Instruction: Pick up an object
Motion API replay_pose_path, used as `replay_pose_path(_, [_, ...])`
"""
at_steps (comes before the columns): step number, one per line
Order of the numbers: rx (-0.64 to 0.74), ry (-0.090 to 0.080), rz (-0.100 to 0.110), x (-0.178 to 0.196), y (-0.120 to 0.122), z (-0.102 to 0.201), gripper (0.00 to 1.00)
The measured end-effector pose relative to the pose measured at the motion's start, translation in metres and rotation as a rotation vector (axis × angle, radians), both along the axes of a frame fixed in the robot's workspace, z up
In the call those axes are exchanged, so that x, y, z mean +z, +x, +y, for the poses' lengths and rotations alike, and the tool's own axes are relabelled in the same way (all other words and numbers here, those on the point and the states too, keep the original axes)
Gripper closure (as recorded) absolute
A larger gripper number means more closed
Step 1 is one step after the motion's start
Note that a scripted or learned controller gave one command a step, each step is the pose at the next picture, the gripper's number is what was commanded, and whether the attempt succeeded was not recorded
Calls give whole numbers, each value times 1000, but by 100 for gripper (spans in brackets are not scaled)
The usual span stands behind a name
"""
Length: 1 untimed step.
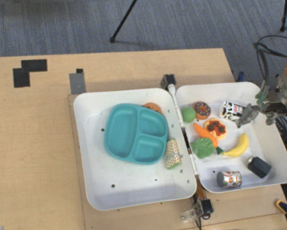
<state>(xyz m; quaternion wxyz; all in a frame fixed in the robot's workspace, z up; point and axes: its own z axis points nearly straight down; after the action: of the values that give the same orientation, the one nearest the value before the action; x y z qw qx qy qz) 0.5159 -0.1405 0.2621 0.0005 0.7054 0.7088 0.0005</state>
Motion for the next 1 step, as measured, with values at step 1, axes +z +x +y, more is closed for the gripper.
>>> replay_pose_path(1, [2, 0, 1, -77, 70, -6, 0])
